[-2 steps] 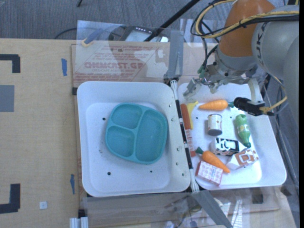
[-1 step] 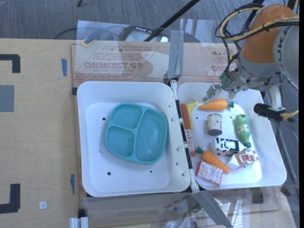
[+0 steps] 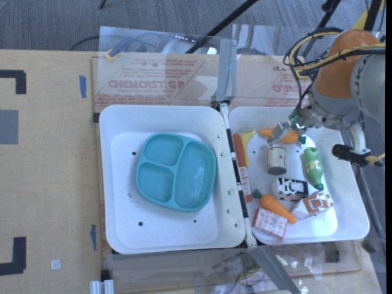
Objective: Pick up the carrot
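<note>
An orange carrot point(image 3: 278, 207) lies in the right bin point(image 3: 349, 225), near its front, pointing toward the front right. My gripper point(image 3: 285, 131) hangs low over the back part of that bin, well behind the carrot. Right under the gripper sits a second small orange piece point(image 3: 290, 138), partly hidden by it, so I cannot tell whether the two touch. The grey arm with its orange band point(image 3: 343, 66) comes in from the right.
The right bin also holds a small tan can point(image 3: 277, 159), a green bottle point(image 3: 313, 168), a black-and-white item point(image 3: 291, 187), a red-and-white box point(image 3: 270, 222) and a yellow-and-red piece point(image 3: 244, 147). A teal divided plate point(image 3: 176, 171) lies in the left bin point(image 3: 116, 225).
</note>
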You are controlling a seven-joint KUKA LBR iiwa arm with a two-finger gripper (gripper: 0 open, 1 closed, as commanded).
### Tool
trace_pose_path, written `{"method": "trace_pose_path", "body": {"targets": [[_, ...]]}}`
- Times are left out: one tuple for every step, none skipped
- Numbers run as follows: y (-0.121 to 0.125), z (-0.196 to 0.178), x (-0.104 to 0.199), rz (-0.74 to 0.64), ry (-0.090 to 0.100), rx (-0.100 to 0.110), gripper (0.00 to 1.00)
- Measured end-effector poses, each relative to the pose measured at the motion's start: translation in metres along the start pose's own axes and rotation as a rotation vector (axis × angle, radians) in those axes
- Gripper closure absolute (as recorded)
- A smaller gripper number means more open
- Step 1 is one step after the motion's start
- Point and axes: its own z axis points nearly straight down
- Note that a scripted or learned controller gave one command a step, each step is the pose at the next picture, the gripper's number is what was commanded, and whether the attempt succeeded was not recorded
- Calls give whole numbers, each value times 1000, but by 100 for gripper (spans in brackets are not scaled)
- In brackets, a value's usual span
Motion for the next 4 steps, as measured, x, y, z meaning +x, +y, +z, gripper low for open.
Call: {"method": "trace_pose_path", "body": {"targets": [[-1,-8,0,-1,4,8,100],[31,-129,81,33,1,0,100],[42,-90,116,-66,2,5,100],[44,-90,150,66,3,6,100]]}}
